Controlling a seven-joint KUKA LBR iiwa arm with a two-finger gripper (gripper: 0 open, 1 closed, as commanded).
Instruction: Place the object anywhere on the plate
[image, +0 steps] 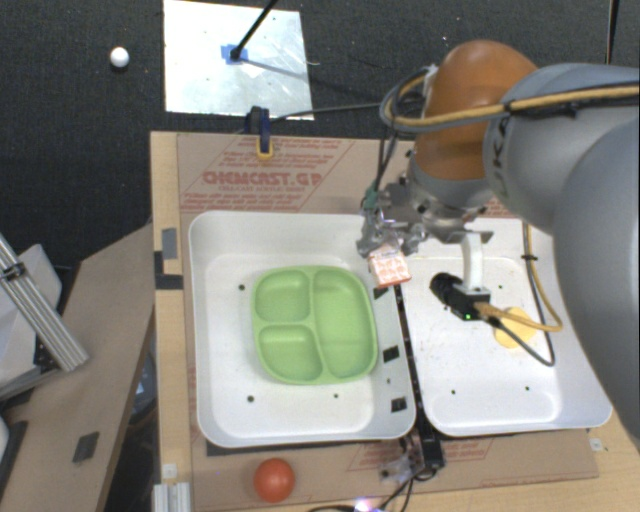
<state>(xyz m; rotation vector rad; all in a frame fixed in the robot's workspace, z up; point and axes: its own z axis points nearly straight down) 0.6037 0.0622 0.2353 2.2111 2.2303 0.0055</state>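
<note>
Packet (389, 268) under gripper (384, 247), beside plate (312, 325); orange ball (273, 479) well apart.

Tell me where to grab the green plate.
Pinch the green plate by its raised rim, coming straight down: it lies flat in the left bin and looks too wide to span, so put one finger inside a compartment, one outside.

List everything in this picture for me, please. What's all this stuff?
bins: two, white, side by side: left bin, right bin
plate: one, green, divided, in left bin
packet: one, white and red, held over the bins' shared edge
yellow thing: one, in right bin, partly behind a cable, unclear what
ball: one, orange, in front of left bin
small ball: one, white, far top left
sheet: one, silvery, beyond the bins
arm: one, grey with orange band, from right
gripper: one, metal, gripping the packet
</note>
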